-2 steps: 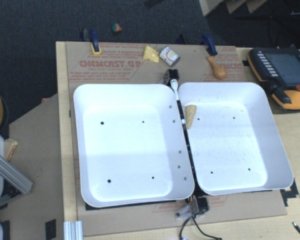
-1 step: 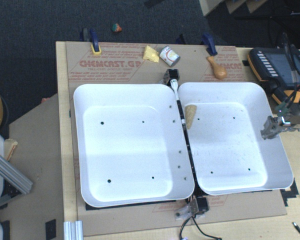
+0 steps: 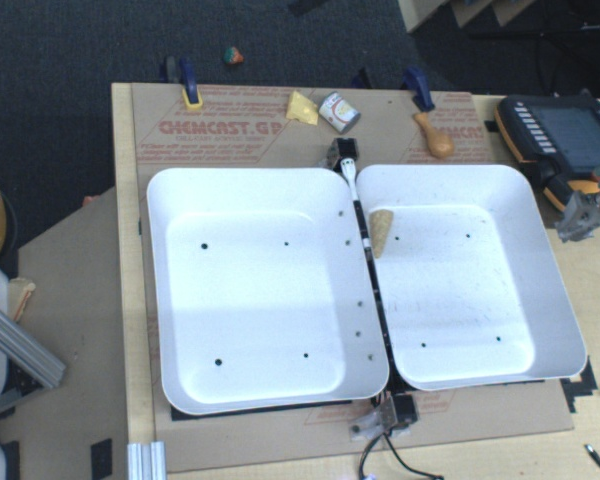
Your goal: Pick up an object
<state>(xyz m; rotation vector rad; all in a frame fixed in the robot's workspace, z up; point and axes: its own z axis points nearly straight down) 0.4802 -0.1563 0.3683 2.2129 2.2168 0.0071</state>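
Tan cone (image 3: pixel 380 230) lies in right bin (image 3: pixel 460 303), against its left wall, near the far corner, tip pointing toward the near side. Left bin (image 3: pixel 250 303) sits just beside, rims touching. On the brown board (image 3: pixel 230 143) beyond the bins: yellow wedge (image 3: pixel 302 109), small box (image 3: pixel 339 112) just beside it, wooden pear-shaped piece (image 3: pixel 435 138) further right. Handheld screen unit (image 3: pixel 560 133) at far right.

A small tan cone-shaped piece (image 3: pixel 380 230) lies flat in the right bin (image 3: pixel 540 268), touching its left wall, near the top.
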